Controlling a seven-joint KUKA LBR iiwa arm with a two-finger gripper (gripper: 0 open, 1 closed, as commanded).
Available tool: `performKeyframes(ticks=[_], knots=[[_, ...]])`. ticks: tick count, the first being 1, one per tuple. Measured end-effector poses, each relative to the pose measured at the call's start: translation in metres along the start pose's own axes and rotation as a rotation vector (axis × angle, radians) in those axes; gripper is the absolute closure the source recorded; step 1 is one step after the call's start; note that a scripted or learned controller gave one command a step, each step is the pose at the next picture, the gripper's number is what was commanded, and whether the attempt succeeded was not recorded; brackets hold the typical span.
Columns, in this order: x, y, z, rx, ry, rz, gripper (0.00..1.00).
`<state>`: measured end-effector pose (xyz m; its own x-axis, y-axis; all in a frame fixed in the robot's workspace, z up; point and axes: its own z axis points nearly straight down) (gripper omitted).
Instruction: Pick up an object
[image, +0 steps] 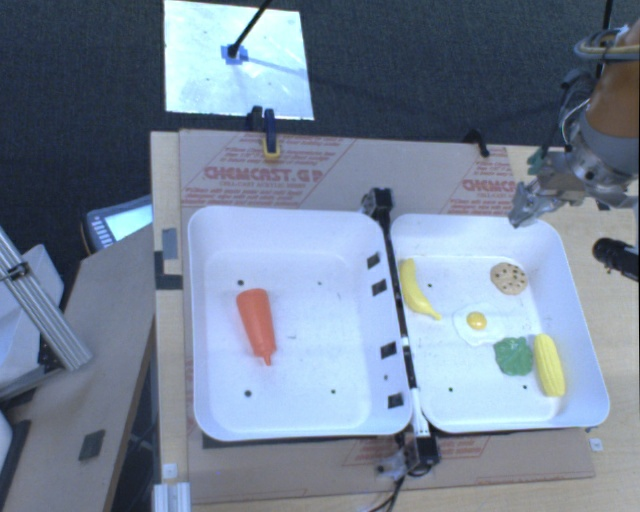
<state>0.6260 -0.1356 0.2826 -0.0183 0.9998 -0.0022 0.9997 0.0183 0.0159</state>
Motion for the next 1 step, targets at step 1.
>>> performKeyframes(ticks=[1], knots=[[-0.0001, -0.0002, 0.0005, 0.001, 0.000, 0.000, 0.00]])
